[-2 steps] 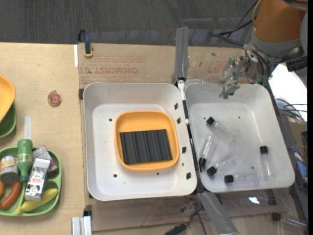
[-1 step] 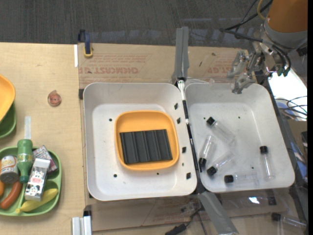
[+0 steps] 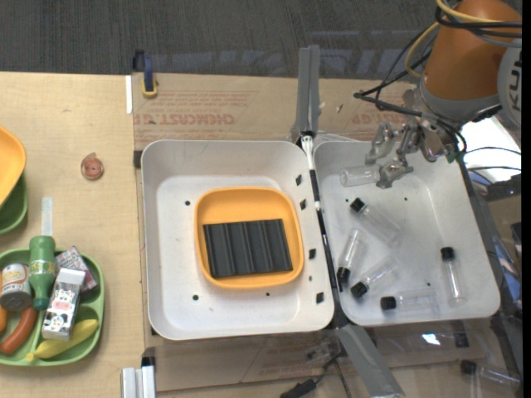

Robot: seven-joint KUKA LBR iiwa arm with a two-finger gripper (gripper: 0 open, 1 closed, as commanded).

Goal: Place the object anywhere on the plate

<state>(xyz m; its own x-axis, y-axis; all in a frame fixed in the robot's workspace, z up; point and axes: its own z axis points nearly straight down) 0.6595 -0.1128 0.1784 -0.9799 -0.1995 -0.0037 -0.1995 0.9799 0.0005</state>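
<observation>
A yellow-orange plate (image 3: 246, 201) lies in the left bin (image 3: 170, 247), with a dark ridged slab (image 3: 249, 249) resting on it. In the right bin (image 3: 477, 259) are several clear vials with black caps, among them one (image 3: 375, 218) near the middle, one (image 3: 348, 254) by the left wall and one (image 3: 450, 274) at the right. My gripper (image 3: 393, 161) hangs over the far part of the right bin. A clear vial (image 3: 357, 175) lies just left of its tip; I cannot tell whether it is held.
A metal divider (image 3: 309, 98) runs between the bins at the back. On the wooden bench at the left stand a green tray (image 3: 87, 338) of toy food, an orange bowl (image 3: 8, 168) and a small pink disc (image 3: 92, 167). Cables loop around the arm's orange band (image 3: 469, 40).
</observation>
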